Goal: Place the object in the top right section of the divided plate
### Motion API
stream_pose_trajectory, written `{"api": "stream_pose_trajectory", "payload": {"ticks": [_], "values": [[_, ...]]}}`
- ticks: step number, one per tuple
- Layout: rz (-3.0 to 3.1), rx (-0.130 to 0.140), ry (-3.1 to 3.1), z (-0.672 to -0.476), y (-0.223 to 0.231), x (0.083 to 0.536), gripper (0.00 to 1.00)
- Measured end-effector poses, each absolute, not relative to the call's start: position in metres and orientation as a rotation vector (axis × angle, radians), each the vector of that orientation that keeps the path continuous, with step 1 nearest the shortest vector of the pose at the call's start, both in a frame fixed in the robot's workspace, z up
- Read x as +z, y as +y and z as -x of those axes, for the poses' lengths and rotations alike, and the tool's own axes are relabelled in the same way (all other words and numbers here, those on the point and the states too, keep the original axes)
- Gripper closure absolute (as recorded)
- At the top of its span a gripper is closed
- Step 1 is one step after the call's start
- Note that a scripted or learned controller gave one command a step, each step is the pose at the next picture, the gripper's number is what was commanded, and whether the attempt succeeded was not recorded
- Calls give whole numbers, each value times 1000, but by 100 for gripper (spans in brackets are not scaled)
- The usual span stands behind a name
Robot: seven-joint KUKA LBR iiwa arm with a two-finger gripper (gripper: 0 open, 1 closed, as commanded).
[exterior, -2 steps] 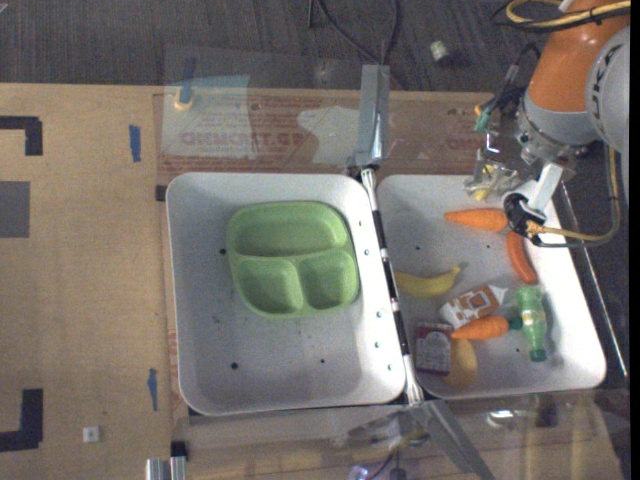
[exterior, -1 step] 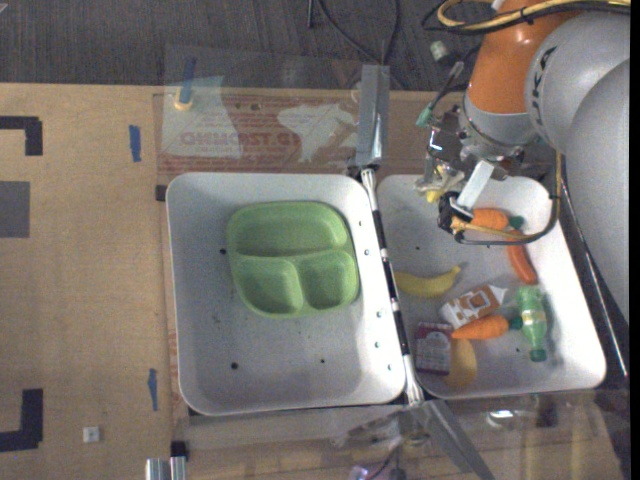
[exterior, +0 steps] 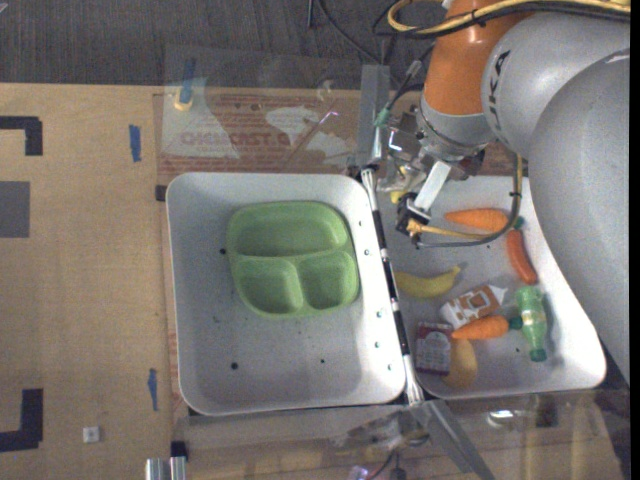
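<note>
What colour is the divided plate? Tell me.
The divided plate is light green; camera view shows it best.

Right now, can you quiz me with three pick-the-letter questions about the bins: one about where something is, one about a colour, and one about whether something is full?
1. Where is the green plate?
A. in the bin on the view's left
B. in the bin on the view's right
C. on a shelf

2. What colour is the banana?
A. blue
B. yellow
C. purple

3. What is in the plate's sections?
A. grapes
B. a lid
C. nothing

Answers:
1 A, because the plate sits inside that white bin.
2 B, because its peel is plainly yellow.
3 C, because all three sections show bare green.
</note>
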State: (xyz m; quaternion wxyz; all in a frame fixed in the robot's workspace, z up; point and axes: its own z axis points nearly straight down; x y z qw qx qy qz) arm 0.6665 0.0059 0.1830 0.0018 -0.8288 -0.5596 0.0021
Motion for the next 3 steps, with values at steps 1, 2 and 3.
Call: {"api": "stream_pose_trajectory", "payload": {"ticks": [1,2,3], "values": [[2794,9,-1426,-616,-9,182,100],[2774,5,-1471,-620,7,183,100],[2703,8,-1593,-611,44,183,100]]}}
